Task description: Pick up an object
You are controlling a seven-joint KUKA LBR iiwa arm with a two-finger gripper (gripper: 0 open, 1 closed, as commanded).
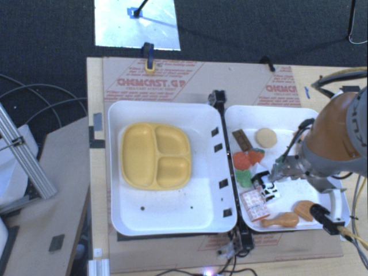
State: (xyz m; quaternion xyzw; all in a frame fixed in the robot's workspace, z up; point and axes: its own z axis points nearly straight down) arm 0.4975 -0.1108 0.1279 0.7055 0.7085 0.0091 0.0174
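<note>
Camera view: drumstick (283, 218) lengthwise left-right.

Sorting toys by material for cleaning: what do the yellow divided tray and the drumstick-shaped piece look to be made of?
The yellow divided tray looks like moulded plastic with a smooth, slightly glossy finish: uniform colour, rounded compartment walls, soft highlights. The drumstick-shaped piece also seems plastic, toy food in even tan colour with a smooth surface, though its small size leaves rubber or vinyl open.

I read "CHEMCAST GP" in red print on the brown protective sheet (172, 79) under the bins, once at far left and again, partly legible, at far right. Smaller lines beneath each are too blurred to read.
</note>
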